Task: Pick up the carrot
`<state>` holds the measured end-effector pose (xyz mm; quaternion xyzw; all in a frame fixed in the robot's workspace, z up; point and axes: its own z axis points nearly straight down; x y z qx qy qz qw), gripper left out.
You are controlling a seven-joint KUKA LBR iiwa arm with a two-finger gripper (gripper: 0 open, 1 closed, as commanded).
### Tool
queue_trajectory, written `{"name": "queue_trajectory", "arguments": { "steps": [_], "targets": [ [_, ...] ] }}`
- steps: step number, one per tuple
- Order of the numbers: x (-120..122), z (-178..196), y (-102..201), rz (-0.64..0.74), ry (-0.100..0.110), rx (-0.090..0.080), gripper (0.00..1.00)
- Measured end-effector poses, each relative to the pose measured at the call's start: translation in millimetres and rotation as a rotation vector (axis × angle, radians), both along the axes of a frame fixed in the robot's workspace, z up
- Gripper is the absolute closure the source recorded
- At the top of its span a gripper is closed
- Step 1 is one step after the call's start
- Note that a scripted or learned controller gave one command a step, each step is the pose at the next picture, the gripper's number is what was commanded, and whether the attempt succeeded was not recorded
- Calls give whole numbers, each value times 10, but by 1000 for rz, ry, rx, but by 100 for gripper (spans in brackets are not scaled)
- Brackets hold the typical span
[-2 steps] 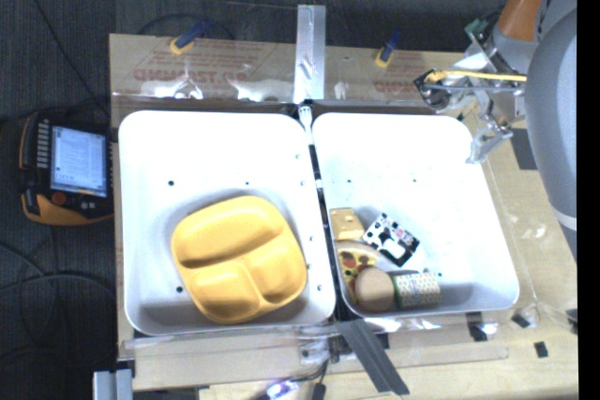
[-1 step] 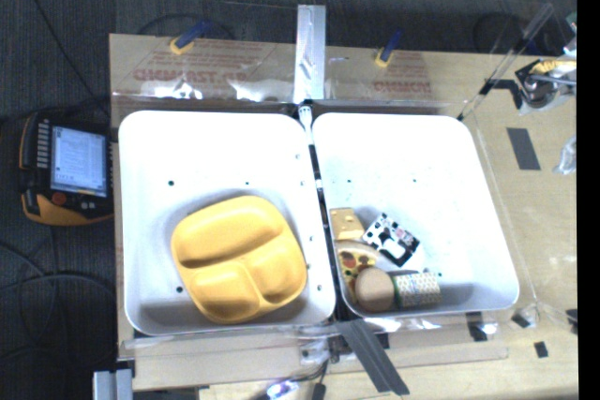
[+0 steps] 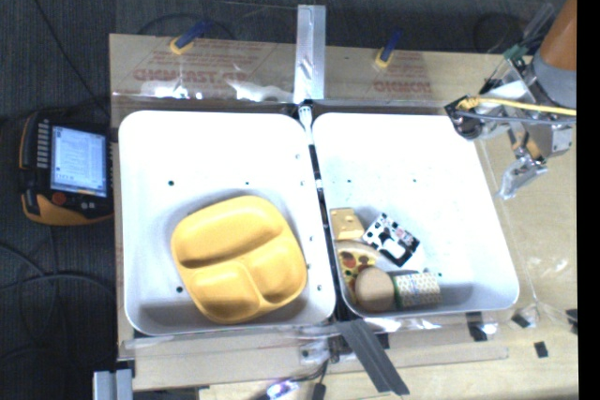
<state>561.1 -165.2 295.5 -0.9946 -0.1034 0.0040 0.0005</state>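
White plastic makes up two shallow bins sitting side by side on a pale wooden counter (image 3: 450, 70). One yellow divided tray (image 3: 239, 256) lies in the left bin (image 3: 150, 145), towards its near side. The right bin (image 3: 422, 155) holds a small cluster of about five things packed into its near left corner: a tan block (image 3: 345, 224), a black-and-white patterned piece (image 3: 392, 239), a round brown object (image 3: 373, 288), a greenish cylinder (image 3: 417, 289), and a reddish-orange item (image 3: 351, 261) that may be the carrot, though I cannot tell for sure. One robot arm enters from the right, and its tool (image 3: 518, 171) hangs beyond the right bin's far right rim, well apart from the cluster; whether it is wide or narrow cannot be made out. Two blue-and-yellow clamps (image 3: 190, 37) sit on the counter's far edge. One handheld screen unit (image 3: 67, 166) rests on dark carpet (image 3: 56, 5) to the left.
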Motion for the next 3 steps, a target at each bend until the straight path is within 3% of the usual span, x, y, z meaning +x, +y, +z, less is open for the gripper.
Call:
{"name": "queue_trajectory", "arguments": {
  "steps": [1, 2, 3],
  "targets": [
    [-276, -575, 340, -3, 1, 1, 0],
    [333, -197, -182, -2, -1, -1, 0],
    [-278, -523, 102, -2, 1, 1, 0]
  ]
}}
